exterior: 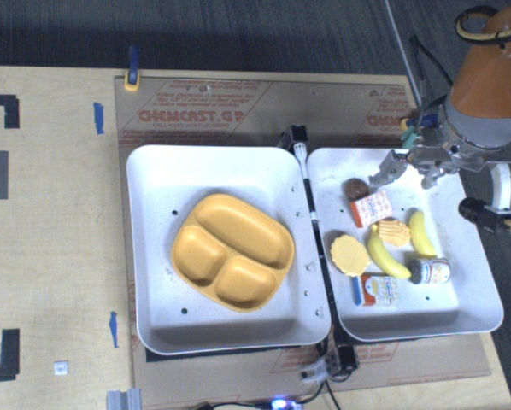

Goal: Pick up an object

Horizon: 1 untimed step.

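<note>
While my claw point(407, 167) hangs open over the far part of the right bin point(478, 314), it grips nothing. Two bananas point(389, 257) lie near, among small packets point(372, 207).

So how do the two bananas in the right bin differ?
The longer banana lies diagonally in the middle of the right bin, its lower end near the small can. The shorter banana sits closer to the arm's side, more upright in the view. Both are yellow, curved and lie flat.
</note>
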{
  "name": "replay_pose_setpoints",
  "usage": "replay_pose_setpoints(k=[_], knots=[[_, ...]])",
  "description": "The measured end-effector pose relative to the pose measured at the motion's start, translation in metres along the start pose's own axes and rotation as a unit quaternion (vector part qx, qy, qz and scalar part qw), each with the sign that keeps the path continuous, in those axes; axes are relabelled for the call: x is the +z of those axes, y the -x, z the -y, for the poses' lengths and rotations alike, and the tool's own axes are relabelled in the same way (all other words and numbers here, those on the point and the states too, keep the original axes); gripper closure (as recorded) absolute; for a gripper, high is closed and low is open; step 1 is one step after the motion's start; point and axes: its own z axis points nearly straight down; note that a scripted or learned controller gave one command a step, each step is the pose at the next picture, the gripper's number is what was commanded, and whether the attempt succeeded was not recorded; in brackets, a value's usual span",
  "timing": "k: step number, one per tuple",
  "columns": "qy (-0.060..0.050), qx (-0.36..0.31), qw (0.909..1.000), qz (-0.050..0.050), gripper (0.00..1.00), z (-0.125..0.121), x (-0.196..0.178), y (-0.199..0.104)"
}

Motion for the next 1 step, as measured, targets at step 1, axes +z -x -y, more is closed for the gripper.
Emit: replay_pose_setpoints(k=[1], knots=[[0.002,0.001,1.0,0.001,0.0,0.0257,0.1242,0.0644]])
